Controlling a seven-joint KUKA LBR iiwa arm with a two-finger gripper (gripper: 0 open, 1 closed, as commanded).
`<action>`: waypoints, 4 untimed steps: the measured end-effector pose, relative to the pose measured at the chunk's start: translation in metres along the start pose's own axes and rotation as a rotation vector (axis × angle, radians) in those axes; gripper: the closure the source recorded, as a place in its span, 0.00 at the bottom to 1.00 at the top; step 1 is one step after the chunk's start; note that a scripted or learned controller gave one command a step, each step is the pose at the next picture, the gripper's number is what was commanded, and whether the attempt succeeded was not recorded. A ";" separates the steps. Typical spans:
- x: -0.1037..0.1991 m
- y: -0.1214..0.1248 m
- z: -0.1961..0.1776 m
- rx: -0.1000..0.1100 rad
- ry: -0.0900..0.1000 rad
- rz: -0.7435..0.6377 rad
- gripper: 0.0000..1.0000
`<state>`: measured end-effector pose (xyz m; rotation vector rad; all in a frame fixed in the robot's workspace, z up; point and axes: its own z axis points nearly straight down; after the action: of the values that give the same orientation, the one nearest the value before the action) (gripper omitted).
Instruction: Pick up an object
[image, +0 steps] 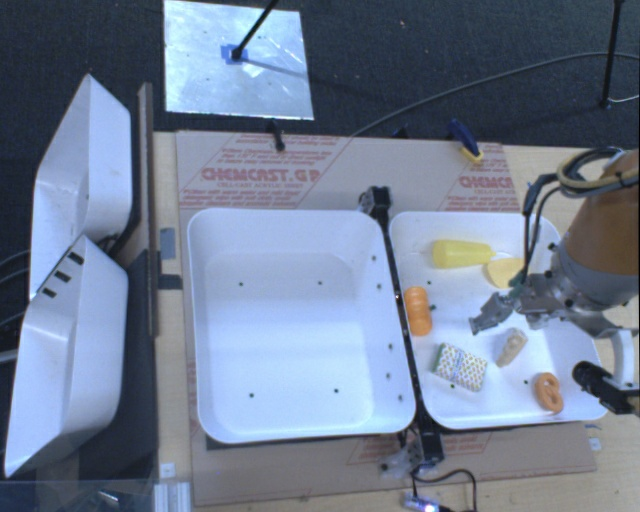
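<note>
Gripper (492, 313) low over the right bin (455, 408); jaw state cannot be told at this slant. Nearest candidate: beige oblong piece (511, 347), just below and right of the jaws, long axis near upright, tipped slightly rightward at top. Advisable: centre over it, close across the short width. Further out: patterned sponge (461, 366) below-left, orange cylinder (418, 311) left, yellow bottle (461, 253) above.

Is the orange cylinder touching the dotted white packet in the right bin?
Apart. The camera view shows bare white bin floor between the orange cylinder and the dotted white packet.
</note>
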<state>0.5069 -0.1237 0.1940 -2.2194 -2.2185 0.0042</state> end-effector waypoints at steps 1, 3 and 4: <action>0.000 0.001 -0.002 -0.005 -0.001 -0.001 0.00; -0.005 -0.007 0.103 -0.005 0.000 0.000 0.00; -0.006 -0.005 0.090 -0.011 -0.002 0.000 1.00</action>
<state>0.5012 -0.1295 0.1041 -2.2256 -2.2253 -0.0050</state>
